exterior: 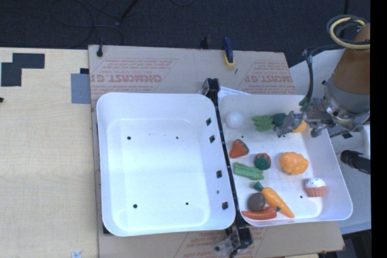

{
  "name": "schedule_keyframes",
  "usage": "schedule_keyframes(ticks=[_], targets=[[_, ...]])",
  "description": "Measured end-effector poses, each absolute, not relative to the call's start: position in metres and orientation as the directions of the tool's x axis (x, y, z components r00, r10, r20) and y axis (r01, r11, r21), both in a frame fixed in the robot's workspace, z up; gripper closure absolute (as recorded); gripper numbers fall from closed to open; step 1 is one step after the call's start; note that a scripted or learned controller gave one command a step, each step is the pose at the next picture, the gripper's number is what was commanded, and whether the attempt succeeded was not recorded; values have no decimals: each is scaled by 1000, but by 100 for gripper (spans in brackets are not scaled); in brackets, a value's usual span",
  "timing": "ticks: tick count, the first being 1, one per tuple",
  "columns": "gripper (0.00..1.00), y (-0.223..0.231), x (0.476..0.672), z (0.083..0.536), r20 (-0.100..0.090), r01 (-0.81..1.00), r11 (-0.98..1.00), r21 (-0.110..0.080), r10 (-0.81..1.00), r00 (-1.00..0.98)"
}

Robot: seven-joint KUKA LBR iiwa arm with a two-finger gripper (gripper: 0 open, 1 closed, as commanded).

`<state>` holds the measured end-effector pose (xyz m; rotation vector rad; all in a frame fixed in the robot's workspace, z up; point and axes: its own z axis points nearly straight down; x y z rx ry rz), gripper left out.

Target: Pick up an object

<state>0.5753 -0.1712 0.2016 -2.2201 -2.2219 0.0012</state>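
My pincer (289,122) sits low over the upper part of the right bin (338,190), arm coming in from the right. Cannot tell whether it is released or clenched; nothing visibly between its tips. Green leafy piece (263,123) lies just left of it, touching or nearly so. A yellow bit (300,127) shows just right of the tips. White ball (234,120) further left. Below, well apart from the pincer: strawberry (239,148), orange gourd (294,162), cupcake (315,187), carrot (277,201). Left bin (106,148) alongside.
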Motion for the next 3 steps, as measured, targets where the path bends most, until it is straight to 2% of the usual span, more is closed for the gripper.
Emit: schedule_keyframes(ticks=[1, 2, 3], targets=[[0, -109, 582, 112, -10, 1000, -5, 17, 1000, 5], [0, -126, 507, 87, -1, 1000, -5, -6, 1000, 5], [100, -126, 510, 98, 1, 1000, -9, -3, 1000, 9]])
